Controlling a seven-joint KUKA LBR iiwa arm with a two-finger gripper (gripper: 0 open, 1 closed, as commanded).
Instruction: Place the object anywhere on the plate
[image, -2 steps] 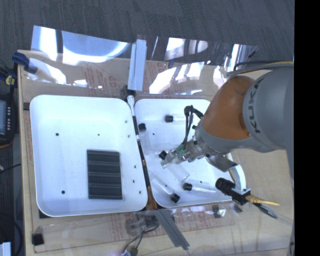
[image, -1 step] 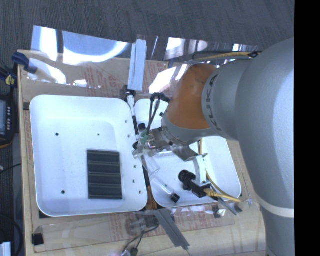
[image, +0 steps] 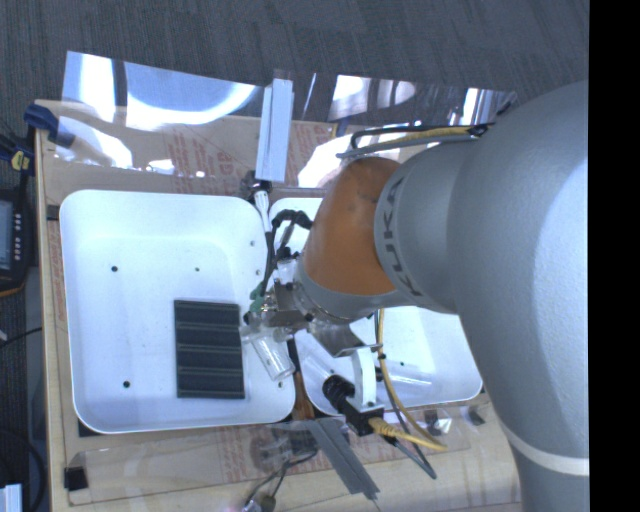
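Observation:
A dark grey ribbed rectangular plate (image: 209, 348) lies flat in the front right part of the left bin (image: 100, 215). My gripper (image: 270, 352) hangs over the left bin's right rim, just off the plate's right edge and pointing down and left. Its tip looks pale and translucent, and I cannot tell whether anything is in it. The grey arm with its orange band (image: 350, 235) reaches in from the right and hides most of the right bin (image: 445, 375), along with whatever lies in it.
Cables and a black connector (image: 340, 392) hang from the wrist over the right bin's front left corner. A white upright bar (image: 273, 125) stands behind the gap between the bins. The rear and left of the left bin show bare white floor.

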